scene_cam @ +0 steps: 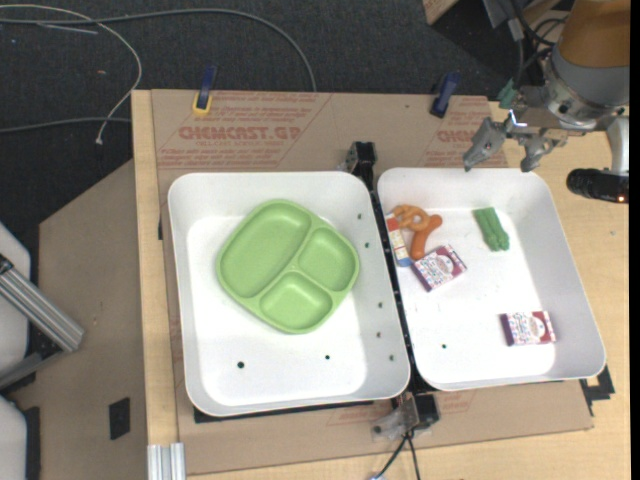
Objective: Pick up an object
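Note:
My gripper [507, 152] hangs over the far edge of the right bin [570, 268], its fingers spread open with nothing between them. In that bin lie a green block [491, 228], an orange pretzel-shaped toy [417, 221] over a small tube, a purple-and-white packet [438, 267] and a second small purple packet [527, 328]. The green block is the nearest thing to the gripper, a little below it in the view.
The left bin [200, 298] holds a green three-compartment plate [288, 265]. Black clamps [361, 156] join the bins at the middle. Blue clips [206, 90] pin the cardboard base at the back. Cables run over the dark floor behind.

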Controlling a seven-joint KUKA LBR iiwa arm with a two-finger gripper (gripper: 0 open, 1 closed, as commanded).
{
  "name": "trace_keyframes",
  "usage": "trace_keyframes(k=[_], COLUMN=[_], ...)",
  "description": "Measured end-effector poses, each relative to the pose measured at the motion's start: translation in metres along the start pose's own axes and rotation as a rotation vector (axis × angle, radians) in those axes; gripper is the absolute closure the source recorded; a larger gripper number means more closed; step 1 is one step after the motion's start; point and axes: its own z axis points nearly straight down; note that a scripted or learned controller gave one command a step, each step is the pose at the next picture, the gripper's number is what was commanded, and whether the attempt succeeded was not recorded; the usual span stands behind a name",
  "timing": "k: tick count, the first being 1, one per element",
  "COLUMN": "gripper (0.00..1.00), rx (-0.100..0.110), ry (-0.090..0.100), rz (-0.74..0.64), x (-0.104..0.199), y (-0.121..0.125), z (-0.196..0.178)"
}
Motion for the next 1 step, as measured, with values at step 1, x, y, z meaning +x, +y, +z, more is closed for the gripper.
trace_keyframes(k=[1], gripper=[0.00], rx=[0.005], ry=[0.001], rz=[0.000], x=[0.0006], y=[0.0036], z=[0.0620])
